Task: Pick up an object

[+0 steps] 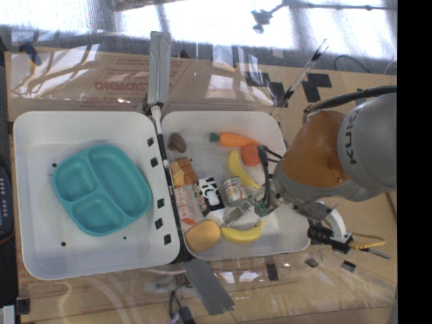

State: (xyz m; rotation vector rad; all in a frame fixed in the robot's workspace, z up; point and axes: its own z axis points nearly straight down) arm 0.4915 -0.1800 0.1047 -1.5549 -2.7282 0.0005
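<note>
A: What is the setting?

B: A wooden bench (101,79) under patchy sunlight, bearing two shallow white bins side by side. The right bin (202,121) holds a scatter of small things; the left bin (34,181) holds a teal divided plate (101,189).

A: Which object is closest to being picked?

B: Take the small jar (233,190) near the middle of the right bin as the landmark. The gripper (253,208) hangs just beside it, toward the bin's near edge, and nothing sits between its fingers. Whether they are apart or together, I cannot tell.

A: And around the jar?

B: A yellow banana (237,169) curves just behind it, with an orange block (250,154) and a carrot (236,140) further back. A second banana (243,233) lies in front, touching a tan round fruit (202,235). Left of the jar lies a black-and-white card (211,194), then a long packet (183,189) along the bin's left wall. A brown lump (177,142) sits at the far left corner.

A: The arm?

B: The grey arm (371,147), orange-banded, comes in from the right, over the bin's right side.
</note>
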